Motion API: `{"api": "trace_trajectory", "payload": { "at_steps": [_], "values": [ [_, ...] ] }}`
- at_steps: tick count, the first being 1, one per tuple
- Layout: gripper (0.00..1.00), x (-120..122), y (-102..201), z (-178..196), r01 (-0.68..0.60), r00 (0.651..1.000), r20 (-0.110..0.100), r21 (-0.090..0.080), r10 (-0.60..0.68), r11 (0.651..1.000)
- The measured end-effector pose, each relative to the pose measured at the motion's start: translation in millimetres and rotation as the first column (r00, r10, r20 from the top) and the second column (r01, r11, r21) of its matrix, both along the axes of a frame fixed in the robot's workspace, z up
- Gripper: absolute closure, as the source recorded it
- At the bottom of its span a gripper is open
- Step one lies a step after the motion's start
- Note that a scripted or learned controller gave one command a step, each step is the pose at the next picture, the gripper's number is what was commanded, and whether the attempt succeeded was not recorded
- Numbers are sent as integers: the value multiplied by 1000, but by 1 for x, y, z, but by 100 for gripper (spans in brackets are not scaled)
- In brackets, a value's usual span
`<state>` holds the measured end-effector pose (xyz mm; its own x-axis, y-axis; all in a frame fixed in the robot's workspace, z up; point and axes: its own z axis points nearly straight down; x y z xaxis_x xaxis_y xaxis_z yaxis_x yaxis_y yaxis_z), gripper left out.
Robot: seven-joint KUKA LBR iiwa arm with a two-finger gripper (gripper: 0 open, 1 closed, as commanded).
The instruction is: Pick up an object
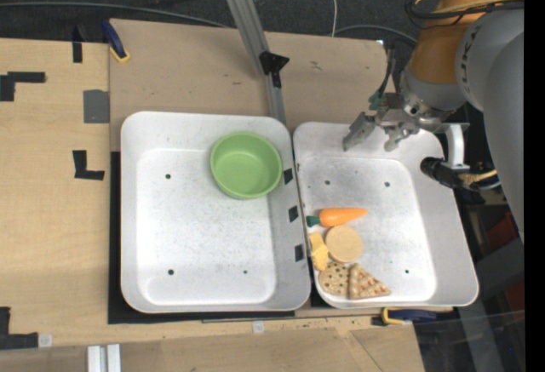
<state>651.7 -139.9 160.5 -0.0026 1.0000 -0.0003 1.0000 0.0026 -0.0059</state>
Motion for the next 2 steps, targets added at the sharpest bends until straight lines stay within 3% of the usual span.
{"api": "trace_trajectory", "payload": {
  "at_steps": [1,2],
  "values": [
    [0,8,4,-56,-1,1000,-1,0,1,1000],
    [0,8,5,-73,-1,1000,3,-1,1,1000]
  ]
}}
